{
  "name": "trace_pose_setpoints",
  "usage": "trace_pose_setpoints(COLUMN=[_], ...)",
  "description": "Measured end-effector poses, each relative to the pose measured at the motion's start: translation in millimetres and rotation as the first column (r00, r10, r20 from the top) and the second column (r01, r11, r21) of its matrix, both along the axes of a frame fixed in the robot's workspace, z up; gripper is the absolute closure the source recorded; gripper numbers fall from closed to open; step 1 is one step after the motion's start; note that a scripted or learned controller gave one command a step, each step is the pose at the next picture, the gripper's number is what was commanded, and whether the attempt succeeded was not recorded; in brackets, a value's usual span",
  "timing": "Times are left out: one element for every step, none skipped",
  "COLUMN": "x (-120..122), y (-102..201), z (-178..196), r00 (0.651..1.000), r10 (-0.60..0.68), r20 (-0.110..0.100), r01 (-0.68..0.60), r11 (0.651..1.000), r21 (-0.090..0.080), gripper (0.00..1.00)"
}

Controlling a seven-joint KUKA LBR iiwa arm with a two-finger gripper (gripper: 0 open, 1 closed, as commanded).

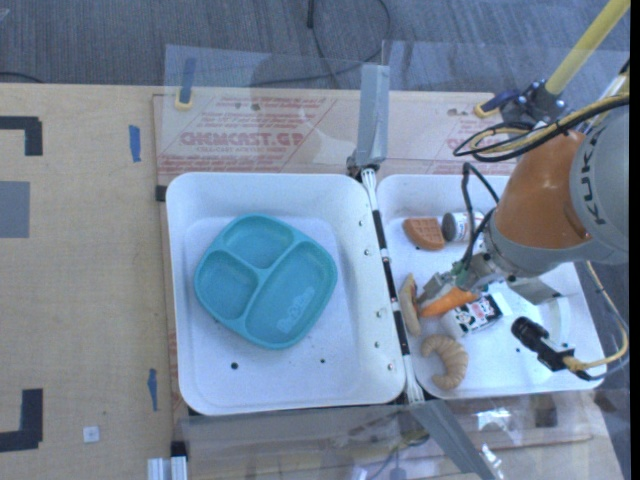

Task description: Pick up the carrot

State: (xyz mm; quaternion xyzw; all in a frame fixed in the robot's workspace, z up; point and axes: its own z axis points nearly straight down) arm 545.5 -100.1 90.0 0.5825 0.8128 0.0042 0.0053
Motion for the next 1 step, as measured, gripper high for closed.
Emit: trace_pose_setpoints(x=[0.8], y=[-4.8], z=[11.3], r00=[1.000], r10=[-0.010], r20=[0.006], r01=[0.010], r11=[1.000], r21=[0.000], gripper=[1.00])
